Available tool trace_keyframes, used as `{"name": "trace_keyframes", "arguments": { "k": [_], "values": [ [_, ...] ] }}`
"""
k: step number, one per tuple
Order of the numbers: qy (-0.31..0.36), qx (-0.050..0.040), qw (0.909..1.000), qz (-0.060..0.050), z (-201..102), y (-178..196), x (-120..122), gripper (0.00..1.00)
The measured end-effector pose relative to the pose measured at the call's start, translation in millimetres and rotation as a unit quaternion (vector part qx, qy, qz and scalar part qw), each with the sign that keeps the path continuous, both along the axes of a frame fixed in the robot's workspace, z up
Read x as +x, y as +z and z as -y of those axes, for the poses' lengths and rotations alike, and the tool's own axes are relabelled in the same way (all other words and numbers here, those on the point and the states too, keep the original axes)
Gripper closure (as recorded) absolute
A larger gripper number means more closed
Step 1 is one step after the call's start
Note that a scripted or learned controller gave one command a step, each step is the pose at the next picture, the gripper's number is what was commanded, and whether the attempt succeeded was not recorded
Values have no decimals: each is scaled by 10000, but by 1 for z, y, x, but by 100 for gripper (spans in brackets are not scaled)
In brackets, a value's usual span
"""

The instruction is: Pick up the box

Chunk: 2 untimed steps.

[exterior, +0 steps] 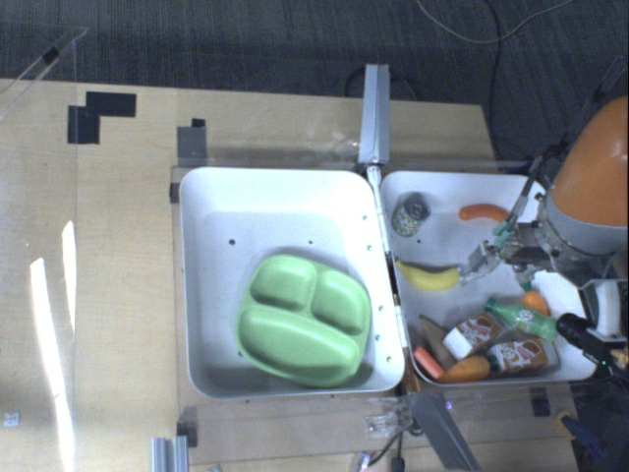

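No readable txt. Box [518, 355] near front edge of right bin [442, 187] has a printed label, bottle [470, 334] beside it too — both too blurred.

My arm [598, 180] comes in from the right side of the view, its orange band showing as a broad rounded mass with the grey wrist just below it. From the wrist my gripper [488, 254] stretches leftward and a little downward, at a slant. Its thin metal parts end in a narrow tip, too small to make out clearly.
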<state>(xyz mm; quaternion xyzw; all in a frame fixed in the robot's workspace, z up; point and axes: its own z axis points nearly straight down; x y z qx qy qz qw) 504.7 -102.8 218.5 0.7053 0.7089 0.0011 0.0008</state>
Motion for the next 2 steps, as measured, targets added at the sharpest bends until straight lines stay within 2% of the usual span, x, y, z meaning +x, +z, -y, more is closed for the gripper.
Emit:
{"name": "trace_keyframes", "arguments": {
  "k": [1,2],
  "values": [
    [59,-2,10000,2,42,-118,-17,0],
    [-572,0,9983,55,19,-130,65,0]
  ]
}}
